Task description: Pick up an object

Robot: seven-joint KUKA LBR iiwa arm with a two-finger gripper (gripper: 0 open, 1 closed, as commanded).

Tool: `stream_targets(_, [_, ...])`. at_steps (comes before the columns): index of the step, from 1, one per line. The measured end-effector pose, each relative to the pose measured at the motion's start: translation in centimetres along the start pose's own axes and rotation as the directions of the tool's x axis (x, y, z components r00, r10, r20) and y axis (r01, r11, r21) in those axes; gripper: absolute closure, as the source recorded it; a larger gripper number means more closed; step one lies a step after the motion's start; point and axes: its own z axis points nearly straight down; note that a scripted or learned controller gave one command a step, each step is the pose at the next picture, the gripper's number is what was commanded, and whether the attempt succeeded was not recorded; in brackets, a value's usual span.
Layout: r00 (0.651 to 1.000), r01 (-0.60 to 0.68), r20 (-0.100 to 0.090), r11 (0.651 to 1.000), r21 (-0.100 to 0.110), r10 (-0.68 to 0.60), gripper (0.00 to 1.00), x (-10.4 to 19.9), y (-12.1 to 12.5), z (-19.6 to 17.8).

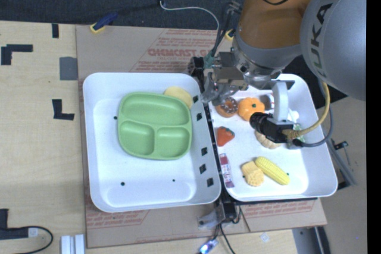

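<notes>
The pincer (pixel 221 91) hangs low at the right bin's (pixel 315 184) upper left corner, its opening impossible to tell, just beside a brown round item (pixel 227 107) and an orange fruit (pixel 250 108), while a green divided plate (pixel 155 125) lies in the left bin (pixel 101 187).

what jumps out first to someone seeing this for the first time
The big orange and grey arm looms over the right bin, its gripper down among small toy foods: an orange, a corn cob, a red piece. In the left bin, a green divided tray stands out.
</notes>
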Motion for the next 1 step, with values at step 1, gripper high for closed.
stream_targets(1, [1.0,-0.001,-0.003,1.0,-0.011,0.001,1.0,-1.7,-5.16,-8.36])
